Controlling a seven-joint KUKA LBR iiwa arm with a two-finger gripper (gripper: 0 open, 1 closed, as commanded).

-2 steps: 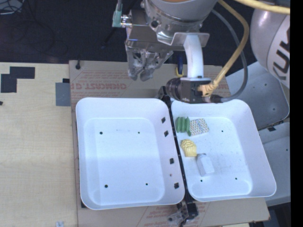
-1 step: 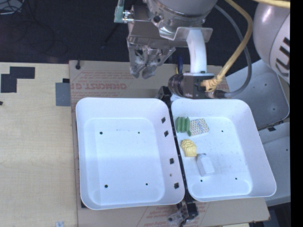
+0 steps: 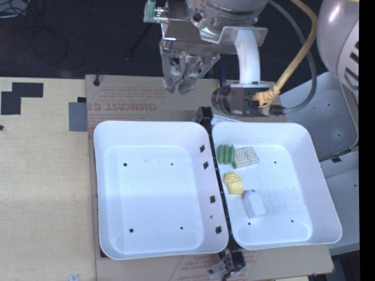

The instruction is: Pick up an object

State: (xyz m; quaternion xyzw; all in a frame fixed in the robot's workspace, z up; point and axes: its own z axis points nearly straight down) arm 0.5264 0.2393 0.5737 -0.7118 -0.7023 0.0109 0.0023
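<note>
- End effector (image 3: pixel 183 75) sits at upper centre of frame, above the far edge of the cardboard sheet, well apart from both bins; cannot tell if it is apart or together, too blurred, nothing visibly gripped.
- Arm (image 3: pixel 228 7) enters at top, metallic wrist housing; white link (image 3: pixel 249 57) drops to a dark round base just behind the right bin.
- Yellow hose (image 3: pixel 296 51) curves from upper right down to that base.
- Left bin (image 3: pixel 111 139), centre-left, white, shallow, a few small dark dots on its floor.
- Right bin (image 3: pixel 304 151), centre-right, white, touching the left bin along a black clip strip (image 3: pixel 214 180).
- Objects all in the right bin, left part near the divider:
- green ribbed object (image 3: pixel 226 154), uppermost, just beside the divider.
- patterned packet (image 3: pixel 246 156), touching or just beside the green one on its right; print too small to read.
- yellow ribbed object (image 3: pixel 234 183), below the green one, near the divider.
- white block (image 3: pixel 254 204), lower right of the yellow one, just beside it, pale against the bin floor.
- Cardboard sheet (image 3: pixel 135 101) under the bins, red print upside down and mirrored, not reliably readable.
- Worktop (image 3: pixel 41 180), pale wood, left of frame, with dark and grey squares (image 3: pixel 76 116) at upper left.
</note>
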